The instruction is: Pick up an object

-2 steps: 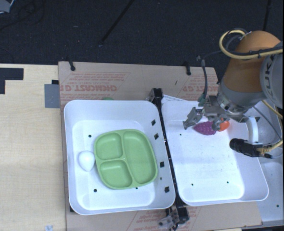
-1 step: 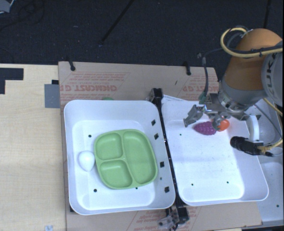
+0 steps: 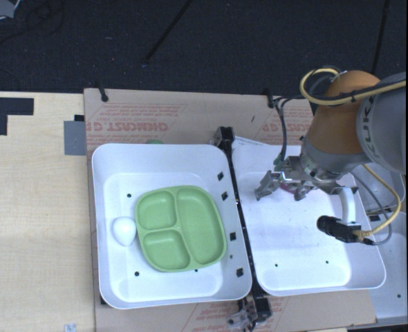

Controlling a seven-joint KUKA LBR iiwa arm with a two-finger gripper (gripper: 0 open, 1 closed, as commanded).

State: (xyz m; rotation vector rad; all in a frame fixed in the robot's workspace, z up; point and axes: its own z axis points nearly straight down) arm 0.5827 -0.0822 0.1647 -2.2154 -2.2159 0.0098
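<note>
Green plate (image 3: 180, 227): we see a pale green divided plate with three compartments and rounded corners, lying flat in the left bin (image 3: 114, 164), well to the left of the fingers and across the divider (image 3: 233, 206) from them.
White egg-shaped object (image 3: 124, 231): we see a small, smooth white oval touching or just beside the plate's left edge, the thing farthest from the fingers.
Gripper (image 3: 281, 186): we see it low over the upper part of the right bin (image 3: 308, 268), near that bin's left wall, its metal parts pointing left toward the divider.
Fingers (image 3: 265, 187): we read them as spread apart, with nothing between them; whether their tips touch the bin floor we cannot tell.
Arm (image 3: 342, 126): we see the orange band and grey body behind the fingers, to their upper right.
Cables (image 3: 342, 227): a black connector and yellow cable hang to the lower right of the fingers.
Tabletop (image 3: 31, 206): light wood, far left of the fingers, past the left bin.
</note>
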